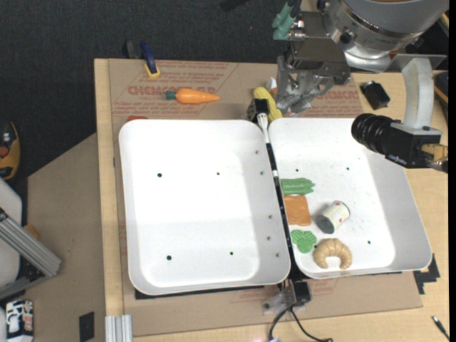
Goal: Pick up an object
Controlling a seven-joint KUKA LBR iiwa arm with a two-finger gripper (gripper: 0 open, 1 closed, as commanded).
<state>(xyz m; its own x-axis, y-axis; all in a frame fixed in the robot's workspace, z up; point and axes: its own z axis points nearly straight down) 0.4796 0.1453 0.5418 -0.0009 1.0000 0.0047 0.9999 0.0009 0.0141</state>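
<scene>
My gripper (293,100) hangs above the far edge of the right bin (377,184), near the gap between the two bins, with nothing visible between its fingers. In the right bin's near left part lie a green pea pod (296,187), an orange cracker-like slab (297,209), a green leafy piece (304,241), a white and grey cylinder (332,216) and a tan croissant (333,253). All of these sit well below the gripper in the view.
The left bin (192,205) lies beside the right one. A toy carrot (192,97) and a blue and yellow clip (149,61) rest on the cardboard behind it. A yellow item (264,100) sits behind the bins' junction. A black cylinder on a bracket (388,138) overhangs the right bin.
</scene>
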